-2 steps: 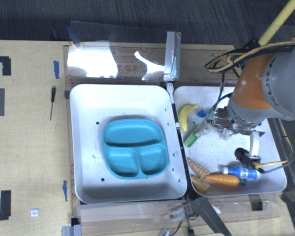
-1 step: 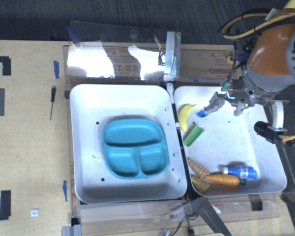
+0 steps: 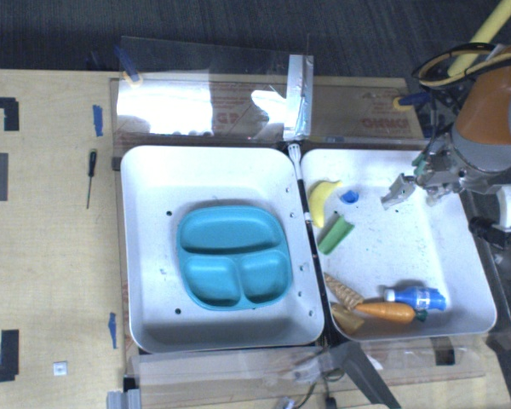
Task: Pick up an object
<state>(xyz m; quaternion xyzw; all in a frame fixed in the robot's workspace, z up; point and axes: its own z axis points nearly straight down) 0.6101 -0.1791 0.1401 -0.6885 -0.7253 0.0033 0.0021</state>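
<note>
The grey arm [image 3: 494,139] is reaching in from the right edge of the camera view, its orange band [image 3: 487,109] sitting high near the upper right corner with yellow and black cabling looping above it. The wrist is angling down and leftward. The tool [image 3: 406,187] is hanging at the arm's left end, its metal fingers [image 3: 398,192] pointing down and to the left. Nothing is showing between the fingers, and their spacing is too small and blurred to judge.
</note>
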